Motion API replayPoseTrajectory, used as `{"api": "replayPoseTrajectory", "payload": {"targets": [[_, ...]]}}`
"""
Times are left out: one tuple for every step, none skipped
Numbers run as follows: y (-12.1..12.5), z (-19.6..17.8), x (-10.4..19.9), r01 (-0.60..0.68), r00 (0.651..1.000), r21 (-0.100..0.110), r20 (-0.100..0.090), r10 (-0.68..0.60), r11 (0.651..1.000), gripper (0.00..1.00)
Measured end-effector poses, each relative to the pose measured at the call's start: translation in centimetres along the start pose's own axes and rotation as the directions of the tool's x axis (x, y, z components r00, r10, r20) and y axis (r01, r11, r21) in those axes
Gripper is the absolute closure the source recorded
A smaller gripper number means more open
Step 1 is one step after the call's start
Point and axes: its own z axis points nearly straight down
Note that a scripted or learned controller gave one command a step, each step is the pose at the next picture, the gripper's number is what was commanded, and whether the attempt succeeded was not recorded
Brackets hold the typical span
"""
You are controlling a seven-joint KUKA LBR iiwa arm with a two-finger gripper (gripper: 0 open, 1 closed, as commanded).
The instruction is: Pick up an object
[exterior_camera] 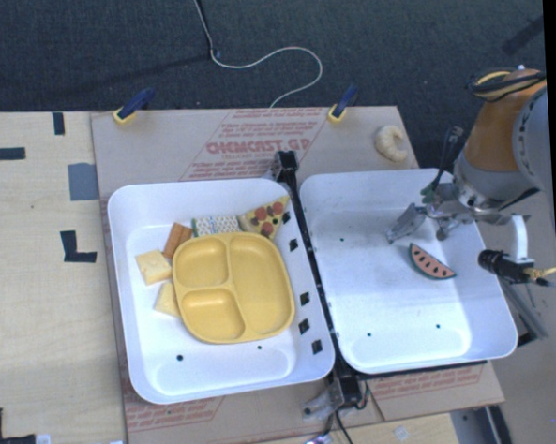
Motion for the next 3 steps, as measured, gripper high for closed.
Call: {"api": "replayPoseTrajectory", "payload": {"targets": [[0.0,3.6,0.2,0.002,1.000,-0.004,0.002,-0.002,1.000,0.00],[0.2,2.3,0.2,0.002,1.000,-0.008,0.004,-0.002,1.000,1.00],[0.6,-2.0,0.1,-0.001,1.000,-0.008,0.001,0.001,1.000,1.00]]}}
